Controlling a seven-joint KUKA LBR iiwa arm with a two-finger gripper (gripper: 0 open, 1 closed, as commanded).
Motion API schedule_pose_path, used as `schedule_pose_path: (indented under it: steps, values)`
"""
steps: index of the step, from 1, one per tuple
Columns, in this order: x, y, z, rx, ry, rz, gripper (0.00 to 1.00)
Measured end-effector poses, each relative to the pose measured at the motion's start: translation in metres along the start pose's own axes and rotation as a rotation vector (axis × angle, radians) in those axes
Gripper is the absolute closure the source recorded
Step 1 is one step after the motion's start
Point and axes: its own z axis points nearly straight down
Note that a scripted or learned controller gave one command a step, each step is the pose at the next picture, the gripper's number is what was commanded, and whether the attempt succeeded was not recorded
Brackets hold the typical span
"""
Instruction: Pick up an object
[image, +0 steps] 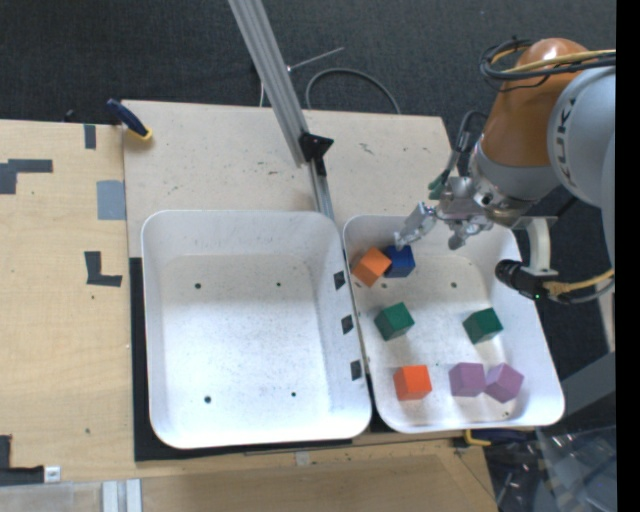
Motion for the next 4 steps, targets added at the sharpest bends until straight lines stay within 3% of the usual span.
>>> schedule_pose_path:
  steps: [1,3,4]
  values:
    - [-0.035,0.063,0.134,0.009,-0.001,0.003,0.0]
    - [-0.007,0.063,0.137,0.017,-0.013,0.007,0.0]
    - [-0.007,0.062,0.129,0.021,-0.011,0.006,1.0]
